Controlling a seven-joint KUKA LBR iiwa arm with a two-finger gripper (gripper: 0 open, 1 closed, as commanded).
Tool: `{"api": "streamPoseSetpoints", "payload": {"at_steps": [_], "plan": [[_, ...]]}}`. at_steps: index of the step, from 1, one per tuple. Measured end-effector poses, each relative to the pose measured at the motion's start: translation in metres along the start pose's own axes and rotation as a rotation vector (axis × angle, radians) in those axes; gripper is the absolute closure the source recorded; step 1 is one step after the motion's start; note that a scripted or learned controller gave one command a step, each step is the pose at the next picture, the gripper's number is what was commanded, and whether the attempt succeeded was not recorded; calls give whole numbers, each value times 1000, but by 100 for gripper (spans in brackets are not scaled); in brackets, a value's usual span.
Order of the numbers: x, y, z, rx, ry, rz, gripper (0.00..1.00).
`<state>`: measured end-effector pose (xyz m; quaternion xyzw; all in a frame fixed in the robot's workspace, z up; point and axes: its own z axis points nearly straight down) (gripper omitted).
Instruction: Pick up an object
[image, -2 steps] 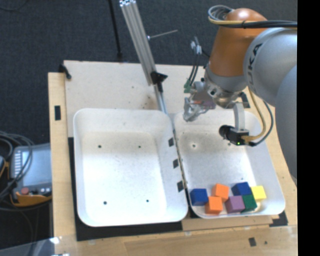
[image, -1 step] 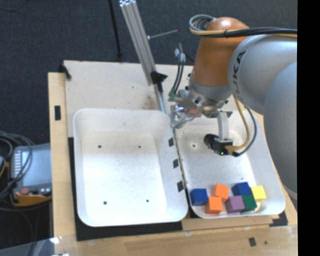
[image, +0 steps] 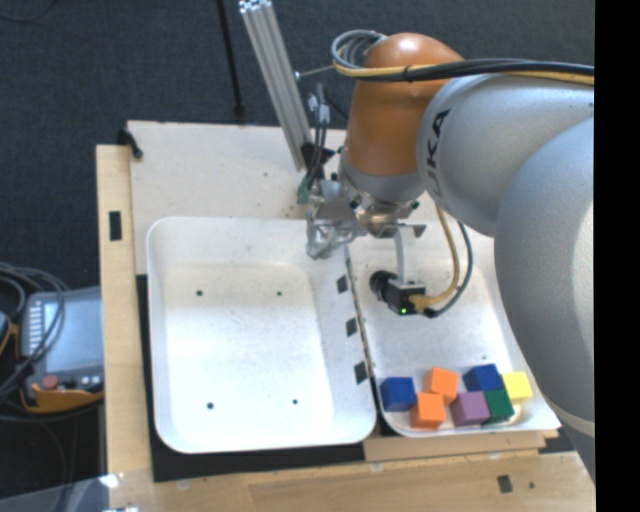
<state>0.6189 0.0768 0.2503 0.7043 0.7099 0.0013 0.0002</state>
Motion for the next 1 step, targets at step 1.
{"api": "streamPoseSetpoints", "payload": {"at_steps": [1], "plan": [[-3,0,0,0,0,6,0]]}}
